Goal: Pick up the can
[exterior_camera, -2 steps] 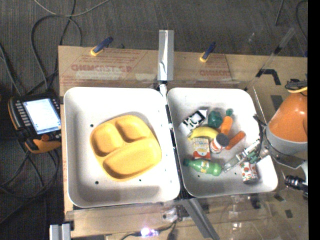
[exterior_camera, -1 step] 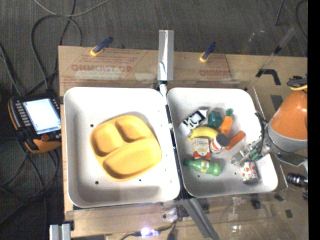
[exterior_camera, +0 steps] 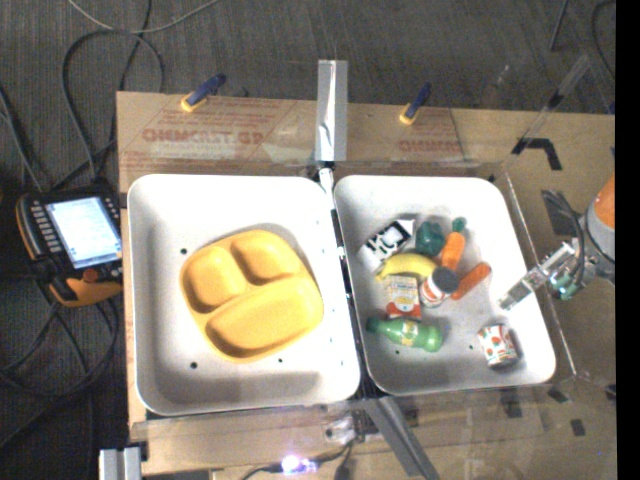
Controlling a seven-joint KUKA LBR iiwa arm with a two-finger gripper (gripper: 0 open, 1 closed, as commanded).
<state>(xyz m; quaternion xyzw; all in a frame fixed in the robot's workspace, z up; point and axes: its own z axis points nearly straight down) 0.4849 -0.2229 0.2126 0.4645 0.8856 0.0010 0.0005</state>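
Bench [exterior_camera: 230,133] bears two white bins [exterior_camera: 150,298], side by side.

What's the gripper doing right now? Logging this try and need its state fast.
Gripper: over the right bin's right edge, nothing between its fingers; open or shut cannot be told. The can lies in the bin.

The KUKA arm reaches in from the right, its orange band at the frame's edge. Its gripper [exterior_camera: 522,290] hangs tilted, fingertips lowest and pointing left.
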